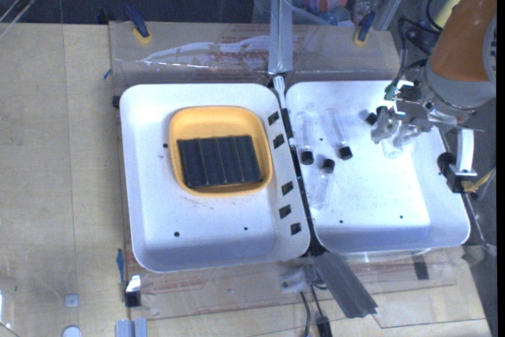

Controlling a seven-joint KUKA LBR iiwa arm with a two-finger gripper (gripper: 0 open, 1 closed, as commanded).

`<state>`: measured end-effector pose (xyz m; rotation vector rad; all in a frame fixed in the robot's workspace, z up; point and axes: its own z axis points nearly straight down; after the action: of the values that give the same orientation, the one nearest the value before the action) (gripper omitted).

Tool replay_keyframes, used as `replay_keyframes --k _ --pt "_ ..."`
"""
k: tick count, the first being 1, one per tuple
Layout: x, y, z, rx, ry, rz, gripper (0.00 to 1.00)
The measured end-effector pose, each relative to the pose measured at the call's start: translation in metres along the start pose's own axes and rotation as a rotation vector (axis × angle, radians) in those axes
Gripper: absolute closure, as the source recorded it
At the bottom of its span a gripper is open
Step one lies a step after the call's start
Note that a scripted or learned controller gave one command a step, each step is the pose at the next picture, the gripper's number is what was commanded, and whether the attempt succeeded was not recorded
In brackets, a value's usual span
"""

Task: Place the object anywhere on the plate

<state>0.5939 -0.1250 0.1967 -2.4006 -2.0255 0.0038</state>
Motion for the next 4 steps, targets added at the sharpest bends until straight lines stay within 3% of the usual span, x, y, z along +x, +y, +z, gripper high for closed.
replay_keyframes --k 1,2,4 --pt "-0.002 0.062 -0.007 -0.005 -0.001 -0.229 1.00" --pt "0.017 0.071 -0.029 -0.006 -0.001 -0.425 1.00" --pt "0.014 0.072 -0.076 -0.008 -0.002 -0.815 1.00"
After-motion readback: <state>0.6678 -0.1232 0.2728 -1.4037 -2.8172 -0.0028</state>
